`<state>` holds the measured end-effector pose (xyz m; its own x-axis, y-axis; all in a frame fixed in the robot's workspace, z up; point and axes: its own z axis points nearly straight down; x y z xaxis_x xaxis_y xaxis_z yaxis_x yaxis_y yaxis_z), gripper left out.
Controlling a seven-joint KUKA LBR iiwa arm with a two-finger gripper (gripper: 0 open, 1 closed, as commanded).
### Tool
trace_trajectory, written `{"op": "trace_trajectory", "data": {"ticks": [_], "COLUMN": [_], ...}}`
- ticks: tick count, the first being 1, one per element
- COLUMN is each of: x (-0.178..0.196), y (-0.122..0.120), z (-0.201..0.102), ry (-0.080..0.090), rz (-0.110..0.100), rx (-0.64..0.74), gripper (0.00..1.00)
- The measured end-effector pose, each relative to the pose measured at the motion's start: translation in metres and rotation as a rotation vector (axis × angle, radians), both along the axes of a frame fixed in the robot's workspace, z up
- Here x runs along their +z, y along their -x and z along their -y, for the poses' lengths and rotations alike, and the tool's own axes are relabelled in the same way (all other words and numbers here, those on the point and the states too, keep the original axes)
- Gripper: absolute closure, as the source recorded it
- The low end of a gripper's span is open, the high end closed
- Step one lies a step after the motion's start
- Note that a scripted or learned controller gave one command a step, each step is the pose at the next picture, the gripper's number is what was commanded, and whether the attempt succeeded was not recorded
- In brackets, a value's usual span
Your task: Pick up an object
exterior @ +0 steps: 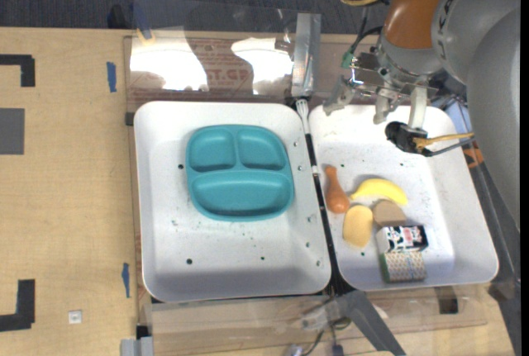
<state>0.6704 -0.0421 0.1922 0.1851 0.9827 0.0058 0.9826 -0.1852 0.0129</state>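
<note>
Arm-side bin [463,239], near end: patterned carton [403,251], pale-orange lump [358,225], brown piece [388,212], banana [380,192], carrot-like item [335,189], all clustered on the bin floor. Other bin [165,247]: teal divided plate [240,171]. Far end of arm-side bin: end effector [401,111], fingers spread, nothing betw. them, well apart from cluster. Status: no pick made yet; approach, grasp, lift outstanding.

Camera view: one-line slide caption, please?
End effector over right bin's far end; banana and carton lie nearer; teal plate in left bin.
</note>
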Motion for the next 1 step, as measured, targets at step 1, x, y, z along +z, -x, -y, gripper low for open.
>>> {"op": "trace_trajectory", "data": {"ticks": [1], "x": [-0.0071], "y": [0.0714], "z": [-0.0335], "ry": [0.001], "rz": [-0.015], "rx": [0.016], "gripper": [0.00]}}
